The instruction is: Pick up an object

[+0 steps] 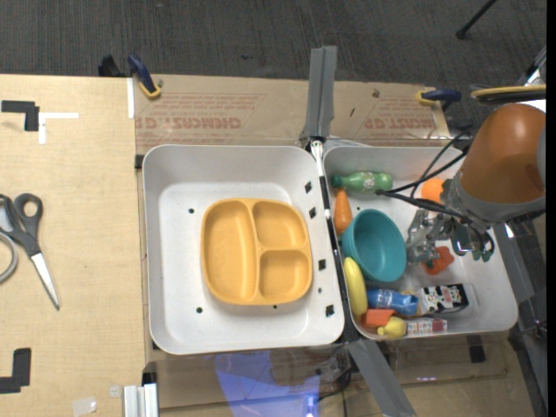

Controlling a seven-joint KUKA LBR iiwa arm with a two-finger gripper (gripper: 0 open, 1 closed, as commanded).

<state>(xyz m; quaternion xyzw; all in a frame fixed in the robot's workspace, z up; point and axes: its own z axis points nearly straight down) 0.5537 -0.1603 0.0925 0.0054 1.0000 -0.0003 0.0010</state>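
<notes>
Hovering claw (426, 248) low in right bin (499, 307), beside teal bowl (378, 246), grip state unclear

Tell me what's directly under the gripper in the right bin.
Below the gripper an orange-red object lies on the right bin's floor, beside the teal bowl. The fingers hide part of it, so contact is unclear.

We look down on a light wooden bench (69, 320) with black tape marks, where scissors (30, 241) lie at the left. Brown cardboard (226, 111) (printed, its lettering upside down to us) is clipped under the bins by blue clamps (143, 76). Beyond the bench lies dark grey carpet (261, 16), evenly lit, crossed by a thin black pole (491, 7) at upper right.
</notes>
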